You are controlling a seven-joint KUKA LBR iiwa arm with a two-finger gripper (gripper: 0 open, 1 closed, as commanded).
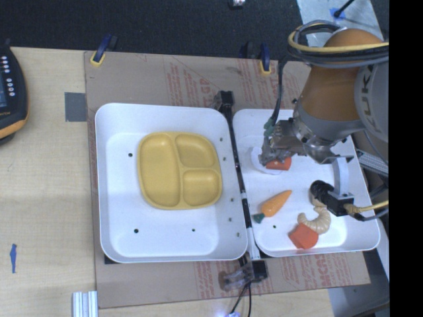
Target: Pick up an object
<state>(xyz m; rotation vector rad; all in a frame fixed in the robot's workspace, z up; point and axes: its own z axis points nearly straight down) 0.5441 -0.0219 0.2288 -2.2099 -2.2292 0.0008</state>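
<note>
The gripper [272,156] is seen lowered into the right bin [350,243] over a small red-orange object [278,165]; the fingers' state cannot be told. A toy carrot [275,203] lies nearby.

left bin [112,177]: divided plate [178,170] at centre | right bin [357,240]: gripper [274,152] at 10 o'clock, over a small block [280,165] | toy carrot [276,203] at 7 o'clock | cube [303,237] at 5 o'clock, shrimp [318,220] touching it at 1 o'clock
</note>
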